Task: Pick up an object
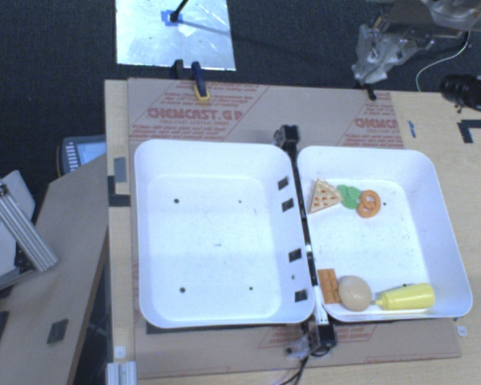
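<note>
- The gripper (pixel 374 64) hangs above the far edge of the bench, beyond the right bin (pixel 433 184); whether it is released or clenched cannot be told from this angle, and nothing is seen in its grasp.
- Every candidate lies in the right bin: a waffle wedge (pixel 325 196), a green piece (pixel 349 195) and an orange pretzel (pixel 369 204) near the far wall; an orange cracker (pixel 328 285), a beige egg (pixel 354 293) and a yellow bottle (pixel 406 297) along the near wall.
- The far trio sits touching or just beside one another, so a descent there risks nudging a neighbour or pinching two at once.
- The egg looks round and smooth; closing off-centre would likely squirt it aside.
- The cracker lies flat against the divider (pixel 303 231), leaving little room for a finger beside it.
- The bottle rests close to the near wall, where a finger could strike the rim.
- The left bin (pixel 144 215) offers nothing to take, so a descent there ends in a bare close.
</note>
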Motion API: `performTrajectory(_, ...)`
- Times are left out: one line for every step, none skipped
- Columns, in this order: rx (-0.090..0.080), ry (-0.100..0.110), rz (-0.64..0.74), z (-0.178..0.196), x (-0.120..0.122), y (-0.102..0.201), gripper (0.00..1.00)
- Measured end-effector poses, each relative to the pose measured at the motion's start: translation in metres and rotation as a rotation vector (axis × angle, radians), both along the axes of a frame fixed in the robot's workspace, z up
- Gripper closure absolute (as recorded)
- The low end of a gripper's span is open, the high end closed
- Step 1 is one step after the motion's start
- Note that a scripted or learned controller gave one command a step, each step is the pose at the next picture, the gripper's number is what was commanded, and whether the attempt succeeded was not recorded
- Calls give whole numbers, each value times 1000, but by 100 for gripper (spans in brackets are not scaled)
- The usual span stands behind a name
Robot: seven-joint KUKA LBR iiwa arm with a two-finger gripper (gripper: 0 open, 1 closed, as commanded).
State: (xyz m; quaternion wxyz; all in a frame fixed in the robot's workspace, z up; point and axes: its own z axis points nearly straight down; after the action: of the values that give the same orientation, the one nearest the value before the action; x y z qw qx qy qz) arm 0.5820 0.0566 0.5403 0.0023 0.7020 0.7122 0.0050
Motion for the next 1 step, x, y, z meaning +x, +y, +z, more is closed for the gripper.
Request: performTrajectory(-4,18,-5,-111,47,64,100)
